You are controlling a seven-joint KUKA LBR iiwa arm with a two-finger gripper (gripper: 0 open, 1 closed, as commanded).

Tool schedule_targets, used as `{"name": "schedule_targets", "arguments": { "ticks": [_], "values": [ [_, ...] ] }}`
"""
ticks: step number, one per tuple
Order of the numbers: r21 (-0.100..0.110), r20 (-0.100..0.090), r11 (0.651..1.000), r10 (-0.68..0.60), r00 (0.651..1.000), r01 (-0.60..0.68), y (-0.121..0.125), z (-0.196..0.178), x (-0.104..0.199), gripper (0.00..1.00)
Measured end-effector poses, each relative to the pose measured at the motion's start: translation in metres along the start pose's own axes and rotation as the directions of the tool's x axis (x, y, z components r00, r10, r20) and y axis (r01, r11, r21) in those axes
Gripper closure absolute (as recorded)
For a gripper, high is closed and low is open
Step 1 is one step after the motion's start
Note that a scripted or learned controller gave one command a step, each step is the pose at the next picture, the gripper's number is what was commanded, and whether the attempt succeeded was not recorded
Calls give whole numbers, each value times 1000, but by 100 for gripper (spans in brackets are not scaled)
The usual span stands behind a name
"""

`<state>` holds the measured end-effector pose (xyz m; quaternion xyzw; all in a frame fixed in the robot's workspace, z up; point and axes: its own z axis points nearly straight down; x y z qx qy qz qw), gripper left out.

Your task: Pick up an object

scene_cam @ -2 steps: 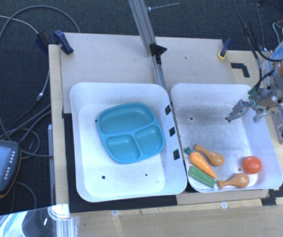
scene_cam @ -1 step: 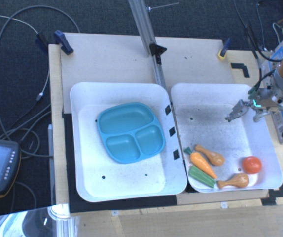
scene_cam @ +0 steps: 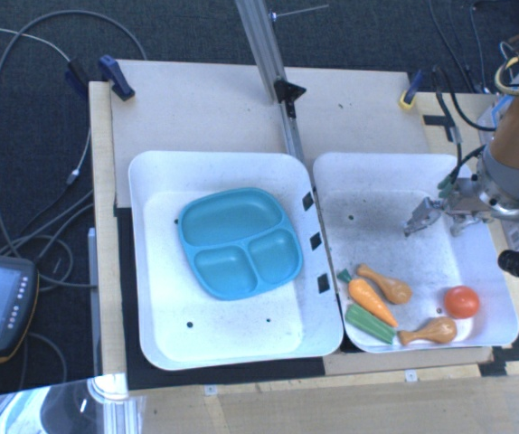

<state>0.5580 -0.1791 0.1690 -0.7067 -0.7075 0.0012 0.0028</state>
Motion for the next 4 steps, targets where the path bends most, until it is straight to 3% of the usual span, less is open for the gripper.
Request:
{"name": "schedule_targets", "arguments": {
  "ticks": [1, 2, 3, 4],
  "values": [
    [1, 0, 1000, 0, 1000, 0, 9, 53, 1, 0],
    [-1, 0, 1000, 1, 1000, -1, 9, 78, 2, 0],
    [-5, 1, 1000, 0, 1000, 0, 10, 65, 2, 100],
    [-13, 5, 1000, 1, 1000, 0, 12, 2, -5, 100]
  ]
}}
